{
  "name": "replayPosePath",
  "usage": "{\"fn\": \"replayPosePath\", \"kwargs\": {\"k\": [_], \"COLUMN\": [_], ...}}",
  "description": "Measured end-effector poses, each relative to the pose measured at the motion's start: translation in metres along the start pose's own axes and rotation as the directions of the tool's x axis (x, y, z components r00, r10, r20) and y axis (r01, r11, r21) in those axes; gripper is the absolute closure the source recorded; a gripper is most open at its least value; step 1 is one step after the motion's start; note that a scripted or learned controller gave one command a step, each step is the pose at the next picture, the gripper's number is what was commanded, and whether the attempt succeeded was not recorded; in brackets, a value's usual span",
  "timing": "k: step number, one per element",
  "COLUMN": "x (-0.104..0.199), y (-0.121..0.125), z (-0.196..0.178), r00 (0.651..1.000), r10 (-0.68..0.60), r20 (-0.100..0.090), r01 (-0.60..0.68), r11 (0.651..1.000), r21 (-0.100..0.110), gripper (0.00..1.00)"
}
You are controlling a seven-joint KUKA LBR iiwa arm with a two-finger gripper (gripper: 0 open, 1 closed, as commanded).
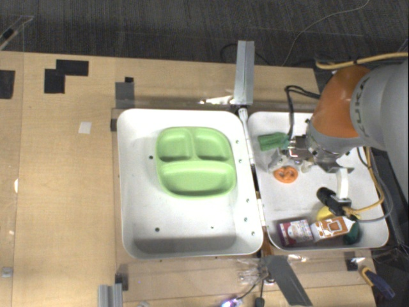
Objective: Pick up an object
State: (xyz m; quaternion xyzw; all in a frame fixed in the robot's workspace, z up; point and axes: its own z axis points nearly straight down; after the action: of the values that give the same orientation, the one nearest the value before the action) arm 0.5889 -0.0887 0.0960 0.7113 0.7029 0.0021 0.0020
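Approach step: gripper (295, 153) low in right bin (364, 235), just above orange disc (285, 174); open/closed: can't tell. Next: centre, descend, close.

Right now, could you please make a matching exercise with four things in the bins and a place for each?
Things:
1. green divided plate
2. orange round object
3. dark packet
4. green object

Places:
A. right bin, front edge
B. left bin, middle
C. right bin, back, near the divider
D. right bin, just beside the tool

Pairs: 1-B, 2-D, 3-A, 4-C
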Motion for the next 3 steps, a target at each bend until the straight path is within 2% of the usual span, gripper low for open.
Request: {"fn": "replayPosePath", "kwargs": {"k": [1,2,3], "x": [0.000,0.013,-0.012], "y": [-0.011,-0.004,0.007], "z": [0.004,-0.090,0.002], "r00": [0.987,0.950,0.939], "r10": [-0.163,-0.311,-0.344], "r20": [0.004,0.000,0.001], "r01": [0.163,0.311,0.344], "r11": [0.986,0.950,0.939], "r21": [-0.014,-0.001,-0.001], "gripper": [0.00,0.00,0.00]}}
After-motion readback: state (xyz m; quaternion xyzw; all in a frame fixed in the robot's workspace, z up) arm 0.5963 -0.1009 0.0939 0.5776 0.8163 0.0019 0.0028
